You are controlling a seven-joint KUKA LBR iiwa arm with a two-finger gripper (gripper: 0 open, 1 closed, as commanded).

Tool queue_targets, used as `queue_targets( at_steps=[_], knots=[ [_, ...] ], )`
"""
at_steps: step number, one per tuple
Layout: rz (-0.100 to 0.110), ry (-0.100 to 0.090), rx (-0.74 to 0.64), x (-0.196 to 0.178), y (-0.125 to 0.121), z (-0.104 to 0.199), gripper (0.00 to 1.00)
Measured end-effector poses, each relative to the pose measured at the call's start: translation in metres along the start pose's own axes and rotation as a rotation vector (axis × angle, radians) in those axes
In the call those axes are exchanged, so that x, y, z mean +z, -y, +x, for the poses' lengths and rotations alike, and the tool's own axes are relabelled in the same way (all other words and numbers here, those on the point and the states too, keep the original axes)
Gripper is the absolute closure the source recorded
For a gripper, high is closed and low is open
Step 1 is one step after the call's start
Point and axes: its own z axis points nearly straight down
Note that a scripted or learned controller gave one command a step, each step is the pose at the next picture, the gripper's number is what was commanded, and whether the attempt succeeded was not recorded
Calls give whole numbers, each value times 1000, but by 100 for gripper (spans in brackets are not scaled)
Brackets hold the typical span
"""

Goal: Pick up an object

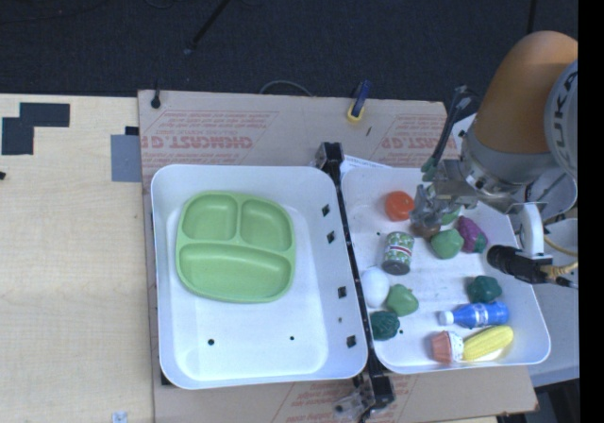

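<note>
My gripper (432, 218) hangs low over the back of the right bin (538, 336), under the grey arm with its orange band. Its tips sit between an orange-red ball (398, 205) on the left and a green lumpy toy (447, 244) on the right. A purple piece (471, 233) lies just beyond the green toy. A small labelled can (397, 252) stands in front of the tips. I see nothing between the tips.
The right bin also holds a white ball (376, 287), two dark green toys (401, 299) (485, 289), a blue-and-white bottle (475, 316), a yellow corn cob (489, 343) and an orange piece (442, 346). A green divided plate (235, 246) lies in the left bin (189, 355).
</note>
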Motion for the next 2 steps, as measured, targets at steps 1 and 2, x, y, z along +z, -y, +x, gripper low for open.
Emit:
queue_targets(
  at_steps=[1, 2],
  knots=[
    [2, 0, 1, 12, -11, 61, 100],
    [1, 2, 3, 18, -22, 91, 100]
  ],
)
